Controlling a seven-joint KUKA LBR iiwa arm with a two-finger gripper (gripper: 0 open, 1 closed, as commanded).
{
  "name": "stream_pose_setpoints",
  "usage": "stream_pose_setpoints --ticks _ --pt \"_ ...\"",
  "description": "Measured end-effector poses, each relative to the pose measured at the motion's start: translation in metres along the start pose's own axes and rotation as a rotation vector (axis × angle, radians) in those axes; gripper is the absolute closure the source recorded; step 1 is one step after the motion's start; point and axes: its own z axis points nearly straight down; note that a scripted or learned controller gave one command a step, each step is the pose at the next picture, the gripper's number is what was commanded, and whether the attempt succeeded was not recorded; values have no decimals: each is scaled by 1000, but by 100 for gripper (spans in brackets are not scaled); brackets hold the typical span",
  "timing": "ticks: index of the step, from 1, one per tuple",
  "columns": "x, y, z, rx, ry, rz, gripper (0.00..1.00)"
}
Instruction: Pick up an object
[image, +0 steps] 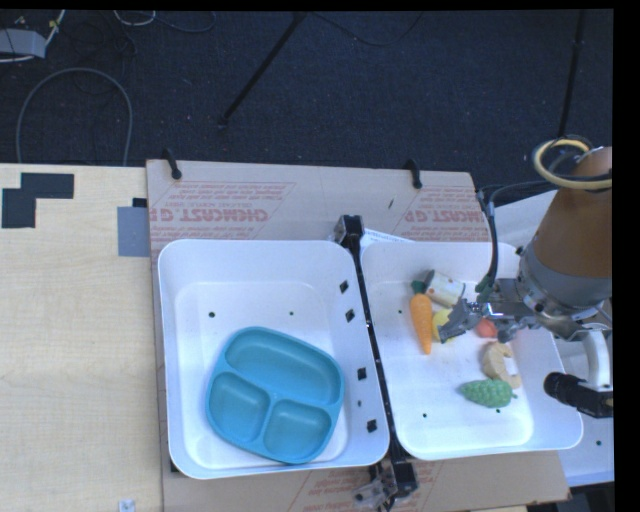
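The right bin (440, 430) holds several small toy foods. An orange carrot (422, 322) lies near its middle, a cream and green piece (440, 289) lies above it, and a yellow piece (441, 325) sits beside the carrot. A green bumpy item (487, 393) and a tan piece (497, 360) lie lower right. My gripper (468, 322) reaches in from the right, low over the bin, its tip next to the yellow piece and a small red item (487, 328). Whether anything sits between its fingers is too small to tell.
The left bin (190, 290) holds a blue divided plate (275, 392). A black divider (358, 330) separates the bins. The grey arm with its orange band (575, 250) covers the right bin's far right side. Cardboard (300, 205) lies under both bins.
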Motion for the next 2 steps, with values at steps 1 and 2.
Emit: stream_pose_setpoints --ticks 1,2 --pt "-1 -3 63 2 0 0 0" --pt "-3 -9 107 4 1 1 0"
